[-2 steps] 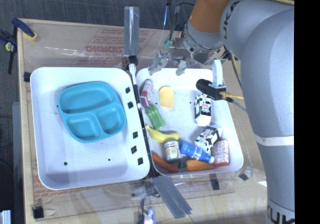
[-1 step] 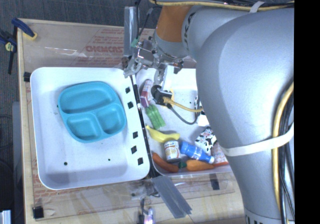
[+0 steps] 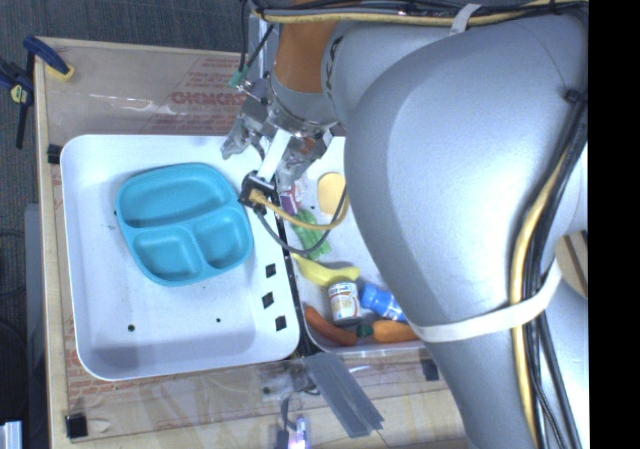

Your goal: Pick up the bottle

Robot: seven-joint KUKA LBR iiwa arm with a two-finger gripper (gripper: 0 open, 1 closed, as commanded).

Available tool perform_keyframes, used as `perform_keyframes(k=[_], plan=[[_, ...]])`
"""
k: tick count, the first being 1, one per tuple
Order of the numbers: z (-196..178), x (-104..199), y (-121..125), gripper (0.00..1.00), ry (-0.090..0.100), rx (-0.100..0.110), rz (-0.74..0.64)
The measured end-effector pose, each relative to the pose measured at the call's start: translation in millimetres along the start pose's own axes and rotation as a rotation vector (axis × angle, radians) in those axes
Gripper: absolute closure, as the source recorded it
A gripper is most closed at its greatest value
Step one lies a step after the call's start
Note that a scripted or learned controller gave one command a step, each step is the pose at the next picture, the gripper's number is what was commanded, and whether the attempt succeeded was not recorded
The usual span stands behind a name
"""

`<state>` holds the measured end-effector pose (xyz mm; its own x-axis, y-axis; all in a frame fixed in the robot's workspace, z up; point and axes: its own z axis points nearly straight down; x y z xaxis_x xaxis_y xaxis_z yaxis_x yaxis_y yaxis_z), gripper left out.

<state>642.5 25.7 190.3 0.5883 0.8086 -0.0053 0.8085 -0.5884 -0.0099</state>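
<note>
A small bottle (image 3: 343,302) with a pale label and a gold cap stands in the right bin (image 3: 330,345), near its front, among other items. A blue bottle-like item (image 3: 383,303) lies just right of it, partly under the arm. My gripper (image 3: 255,149) hangs well behind them, over the back of the divider between the two bins, beside the blue tray's far right corner. Its fingers (image 3: 234,142) look spread apart with only white bin floor between them. The big grey arm hides most of the right bin.
A blue three-compartment tray (image 3: 182,222) lies in the left bin (image 3: 150,347). In the right bin are a yellow banana (image 3: 322,272), an orange carrot (image 3: 330,329), a green item (image 3: 308,235) and a pale yellow round piece (image 3: 330,192). A yellow-black cable (image 3: 262,199) loops below the gripper.
</note>
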Motion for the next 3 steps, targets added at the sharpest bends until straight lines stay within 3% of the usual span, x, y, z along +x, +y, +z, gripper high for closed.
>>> perform_keyframes(k=[1, 2, 3], plan=[[-11, 24, -82, 0.00, 0.001, -0.003, 0.123], [39, 55, -116, 0.00, -0.001, -0.002, 0.244], [26, 35, -112, 0.00, 0.005, -0.003, 0.735]])
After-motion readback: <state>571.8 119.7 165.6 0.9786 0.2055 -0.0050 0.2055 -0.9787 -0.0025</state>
